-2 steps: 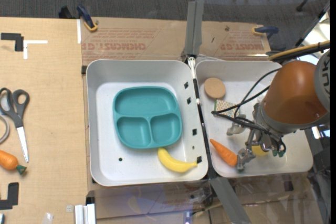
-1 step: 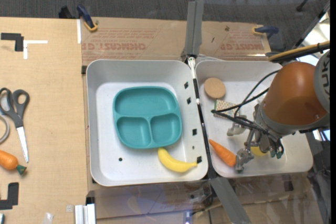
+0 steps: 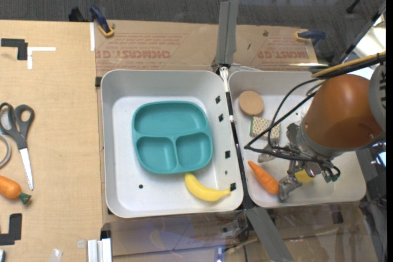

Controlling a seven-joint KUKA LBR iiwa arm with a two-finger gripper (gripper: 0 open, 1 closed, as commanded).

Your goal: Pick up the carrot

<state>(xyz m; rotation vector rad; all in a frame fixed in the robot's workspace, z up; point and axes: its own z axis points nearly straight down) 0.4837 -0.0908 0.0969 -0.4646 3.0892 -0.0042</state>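
Gripper just beside carrot

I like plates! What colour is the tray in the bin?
Teal, the tray, in the camera view.

The orange band of the arm covers much of the right bin, hiding that bin's far right wall and whatever lies on the floor beneath it. The claw, just right of the carrot, is tangled with black cables and a small yellow part; whether its fingers are apart or together cannot be told. The checkered cracker above the carrot is crossed by a cable, and its right part is covered. At the worktop's left edge, a second carrot and a ring below the scissors are cut off by the frame.
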